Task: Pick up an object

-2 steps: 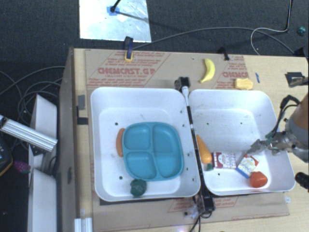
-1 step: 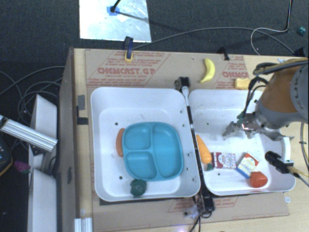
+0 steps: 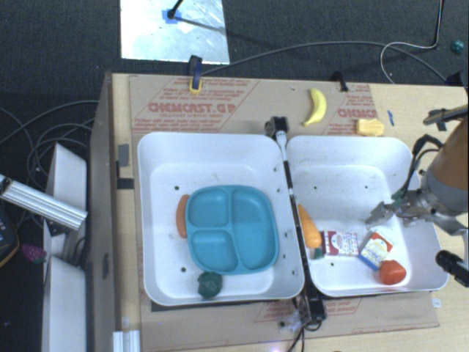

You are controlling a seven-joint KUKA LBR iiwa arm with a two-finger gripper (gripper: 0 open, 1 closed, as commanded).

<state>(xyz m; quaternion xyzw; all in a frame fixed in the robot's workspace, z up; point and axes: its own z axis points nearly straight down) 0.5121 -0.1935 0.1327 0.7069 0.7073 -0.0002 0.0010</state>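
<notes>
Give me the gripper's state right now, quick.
Gripper: over the right bin, above the small carton; open or shut cannot be told, and nothing is seen held.

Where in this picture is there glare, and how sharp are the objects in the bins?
Camera view: glare washes out the shiny sheet on the dark floor; lighting over the bins is even, shadows soft; the small cartons are too blurred to read; the gripper looks smeared.
</notes>
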